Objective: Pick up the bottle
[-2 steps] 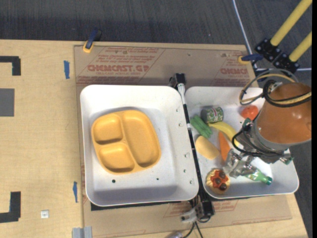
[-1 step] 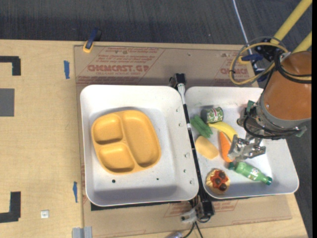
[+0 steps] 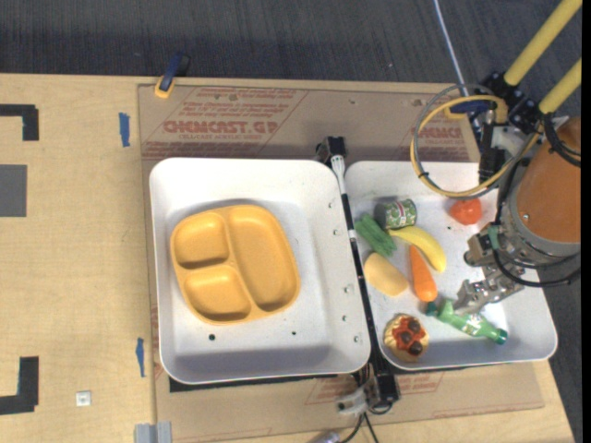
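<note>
The bottle [image 3: 473, 325] is green and lies on its side near the front right corner of the right bin [image 3: 536, 340], its length running from left to lower right. My gripper [image 3: 484, 293] hangs over the right bin just behind the bottle's middle, close to it. The grey arm with its orange band comes in from the right above it. I cannot make out whether the gripper touches the bottle.
In the right bin lie a green can [image 3: 399, 213], a red tomato [image 3: 466, 210], a banana [image 3: 422, 245], a carrot [image 3: 422, 276], a green vegetable [image 3: 374, 234], a pale yellow fruit [image 3: 385, 275] and a fruit tart [image 3: 407, 334]. The left bin [image 3: 185, 349] holds a yellow divided tray [image 3: 234, 262].
</note>
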Controlling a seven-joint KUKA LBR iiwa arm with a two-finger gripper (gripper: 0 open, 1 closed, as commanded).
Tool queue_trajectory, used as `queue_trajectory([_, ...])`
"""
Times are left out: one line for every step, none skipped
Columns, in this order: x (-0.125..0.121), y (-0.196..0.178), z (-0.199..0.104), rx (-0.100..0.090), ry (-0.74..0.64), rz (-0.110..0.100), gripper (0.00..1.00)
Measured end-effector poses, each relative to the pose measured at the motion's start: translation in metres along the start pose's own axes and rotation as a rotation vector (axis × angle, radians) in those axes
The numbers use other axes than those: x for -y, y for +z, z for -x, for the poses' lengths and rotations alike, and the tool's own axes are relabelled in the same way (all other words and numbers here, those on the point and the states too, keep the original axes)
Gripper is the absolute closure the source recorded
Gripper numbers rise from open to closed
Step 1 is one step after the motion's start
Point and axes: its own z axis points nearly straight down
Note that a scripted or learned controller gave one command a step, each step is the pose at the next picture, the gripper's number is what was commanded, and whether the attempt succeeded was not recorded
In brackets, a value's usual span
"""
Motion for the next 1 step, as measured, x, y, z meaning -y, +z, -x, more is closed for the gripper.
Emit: queue_trajectory([0.0018, 0.0227, 0.0480, 0.000, -0.358, 0.003, 1.00])
